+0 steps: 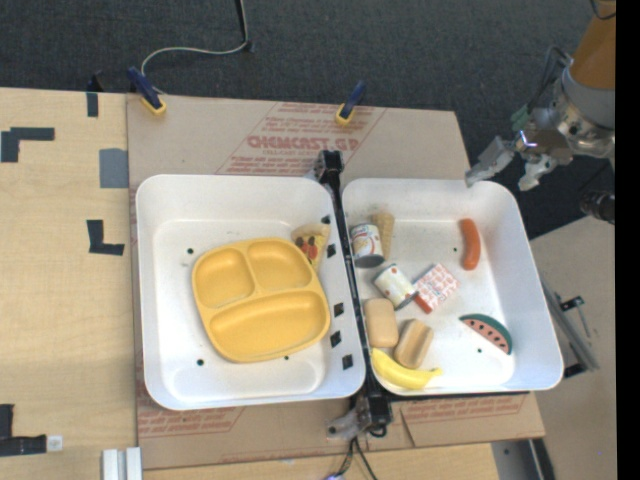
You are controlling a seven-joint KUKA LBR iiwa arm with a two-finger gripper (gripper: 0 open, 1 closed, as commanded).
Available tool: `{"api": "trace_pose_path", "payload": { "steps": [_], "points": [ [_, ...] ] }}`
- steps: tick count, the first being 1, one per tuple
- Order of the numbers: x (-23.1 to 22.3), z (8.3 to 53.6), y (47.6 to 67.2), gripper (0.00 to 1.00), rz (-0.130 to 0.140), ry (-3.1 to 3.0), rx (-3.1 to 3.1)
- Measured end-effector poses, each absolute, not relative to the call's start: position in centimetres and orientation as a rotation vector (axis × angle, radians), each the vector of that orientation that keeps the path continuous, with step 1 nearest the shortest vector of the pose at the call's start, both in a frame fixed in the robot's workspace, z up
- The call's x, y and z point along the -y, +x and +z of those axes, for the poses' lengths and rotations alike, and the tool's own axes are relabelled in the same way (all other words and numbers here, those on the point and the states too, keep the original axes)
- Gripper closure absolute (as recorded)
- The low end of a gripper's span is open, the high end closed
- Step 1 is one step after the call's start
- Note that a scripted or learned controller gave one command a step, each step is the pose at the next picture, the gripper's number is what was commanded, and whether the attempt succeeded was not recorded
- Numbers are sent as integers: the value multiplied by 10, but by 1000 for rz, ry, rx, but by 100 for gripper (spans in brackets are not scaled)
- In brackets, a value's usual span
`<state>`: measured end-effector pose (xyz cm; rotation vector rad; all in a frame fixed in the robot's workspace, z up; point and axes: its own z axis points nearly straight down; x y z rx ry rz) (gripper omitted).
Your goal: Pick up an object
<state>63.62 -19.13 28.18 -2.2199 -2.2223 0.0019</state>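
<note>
Hovered above the far right corner of the right shallow white bin [525, 230], the two-finger claw [508, 165] spread open with nothing between its fingers. Lay in that bin, well apart from the claw: an orange-red toy sausage [469, 243], a watermelon slice [488, 332], a yellow banana [404, 373]. Sat in the left shallow white bin [160, 268], a yellow compartment plate [260, 299].

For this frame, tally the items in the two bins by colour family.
Yellow: 3, divided plastic plate, pizza slice, banana
Red: 3, sausage, carton, watermelon slice
Tan: 3, cone, bread pieces
White: 2, cans
Total: 11
</note>
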Motion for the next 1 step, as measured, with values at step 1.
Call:
{"api": "trace_pose_path", "payload": {
  "steps": [1],
  "points": [
    [223, 103, 660, 0, 4, -2219, 2221]
  ]
}}
